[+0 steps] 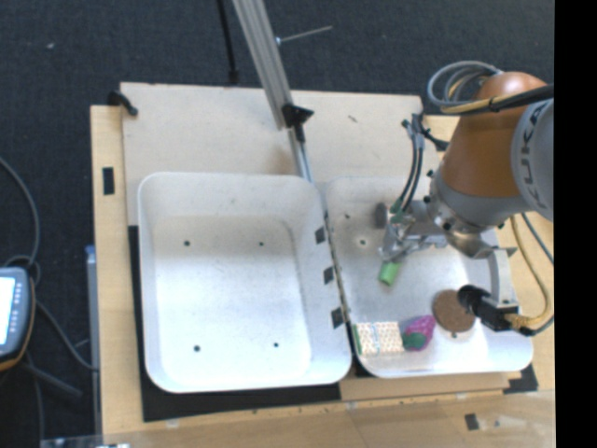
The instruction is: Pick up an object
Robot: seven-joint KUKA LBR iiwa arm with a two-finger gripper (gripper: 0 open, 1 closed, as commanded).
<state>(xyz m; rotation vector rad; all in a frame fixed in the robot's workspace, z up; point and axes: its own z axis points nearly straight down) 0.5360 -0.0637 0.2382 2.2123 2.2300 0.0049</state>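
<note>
The two white bins, the left bin (233,278) and the right bin (373,213), look like smooth moulded plastic with a faint dark speckle and a dull sheen, resting on a pale surface (196,129) that looks like matt, unfinished wood or board. The slanted rail (261,45) above them is ribbed, bare metal with a soft shine, and the arm's orange band (485,147) is glossy and smooth. The floor (75,35) around the bench looks like dark, rough carpet.
</note>
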